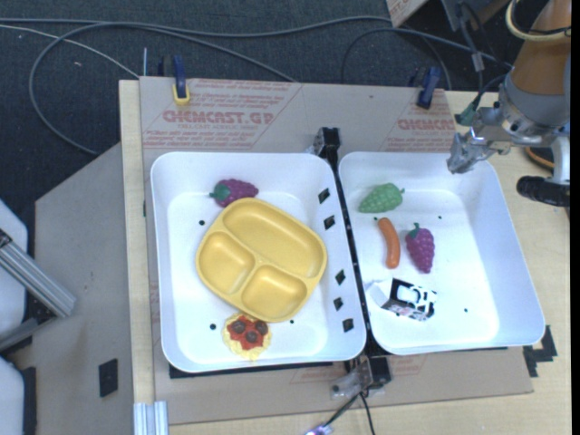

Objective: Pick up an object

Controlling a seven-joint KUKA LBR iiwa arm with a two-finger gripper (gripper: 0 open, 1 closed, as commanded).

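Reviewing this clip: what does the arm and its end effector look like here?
The arm is grey with an orange band above the wrist, and a yellow cable loops beside that band. Its end effector is small, metallic grey, at the right bin's far rim.

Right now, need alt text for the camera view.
A grey arm's gripper hovers over the right white bin's far corner, above green grapes, an orange sausage, purple grapes and a black-and-white toy. The left white bin holds a yellow divided plate, purple grapes and a small pizza.
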